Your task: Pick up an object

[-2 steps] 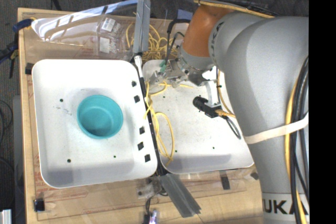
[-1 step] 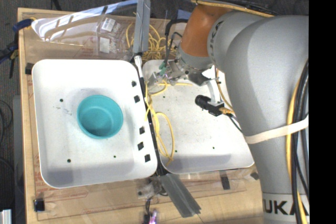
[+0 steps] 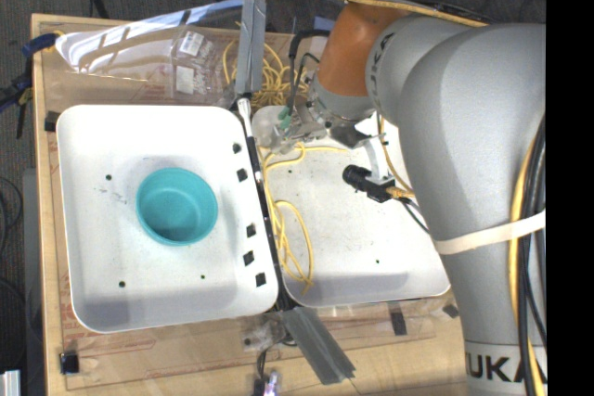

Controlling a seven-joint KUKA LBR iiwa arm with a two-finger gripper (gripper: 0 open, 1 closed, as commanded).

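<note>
The arm [image 3: 445, 107] reached in from the right and hung low over the far left corner of the right bin [image 3: 371, 283], its orange band [image 3: 345, 51] just above the wrist. The end effector [image 3: 290, 123] sat down in that corner, close against the divider between the two bins. Something pale and translucent [image 3: 267, 123] lay right beside it there, touching or nearly so, but the wrist and cabling crowded the spot, and I could not tell whether the fingers were spread or pressed together, nor whether anything sat between them.

A yellow cord [image 3: 292, 236] looped along the left side of the same bin, trailing from under the end effector toward the near edge, its long run roughly parallel to the divider. The teal bowl [image 3: 177, 205] sat upright in the middle of the left bin [image 3: 93, 292], well apart from the end effector, across the divider to its left and nearer the viewer. For the coming move, the pale thing looked much the closest candidate.
</note>
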